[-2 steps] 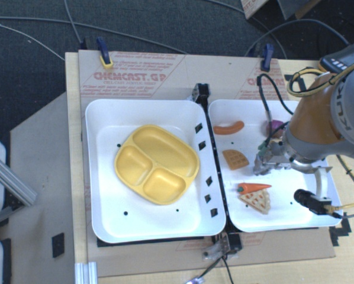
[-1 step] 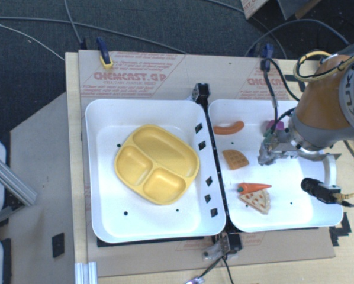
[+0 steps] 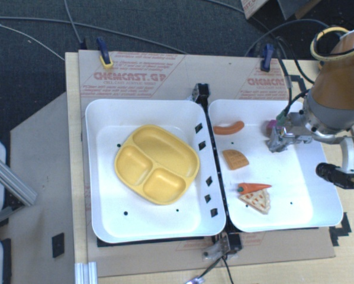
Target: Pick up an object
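In the right bin (image 3: 301, 215) lie an orange-red sausage (image 3: 228, 128), a tan bread-like piece (image 3: 235, 159), and a waffle-patterned pizza slice with an orange carrot on top (image 3: 255, 197). My gripper (image 3: 276, 141) hangs over the bin's upper right part, to the right of the sausage and apart from it. A small purple thing (image 3: 272, 125) shows right at the gripper's upper left side; whether it is held I cannot tell.
The left bin (image 3: 100, 176) holds a yellow sectioned plate (image 3: 157, 164). A black divider with clips (image 3: 205, 152) runs between the bins. Cables and the arm's grey body (image 3: 334, 99) crowd the right edge. Clamps (image 3: 104, 55) sit on the bench's far side.
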Controlling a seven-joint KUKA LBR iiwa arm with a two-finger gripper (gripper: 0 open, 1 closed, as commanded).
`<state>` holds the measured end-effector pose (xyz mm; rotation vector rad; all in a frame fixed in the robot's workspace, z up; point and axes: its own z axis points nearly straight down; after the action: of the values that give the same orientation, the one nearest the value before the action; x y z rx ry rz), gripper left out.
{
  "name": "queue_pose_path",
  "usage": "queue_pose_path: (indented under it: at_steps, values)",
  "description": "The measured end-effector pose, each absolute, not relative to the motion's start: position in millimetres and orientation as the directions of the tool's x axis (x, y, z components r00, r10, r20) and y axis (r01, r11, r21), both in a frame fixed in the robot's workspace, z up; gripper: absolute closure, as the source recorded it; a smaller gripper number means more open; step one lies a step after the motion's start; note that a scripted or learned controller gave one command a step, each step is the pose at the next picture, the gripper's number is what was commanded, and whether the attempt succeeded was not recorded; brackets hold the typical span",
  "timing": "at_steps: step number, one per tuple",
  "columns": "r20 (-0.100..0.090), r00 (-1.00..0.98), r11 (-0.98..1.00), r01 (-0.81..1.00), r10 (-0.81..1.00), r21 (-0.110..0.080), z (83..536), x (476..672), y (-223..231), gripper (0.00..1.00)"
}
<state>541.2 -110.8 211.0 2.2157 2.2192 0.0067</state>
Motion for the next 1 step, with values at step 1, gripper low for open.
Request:
queue_pose_path:
  at_steps: [1]
  values:
    - [-0.002, -0.001, 0.001, 1.0, 1.0, 0.008, 269.1, 535.5, -117.6, 1.0]
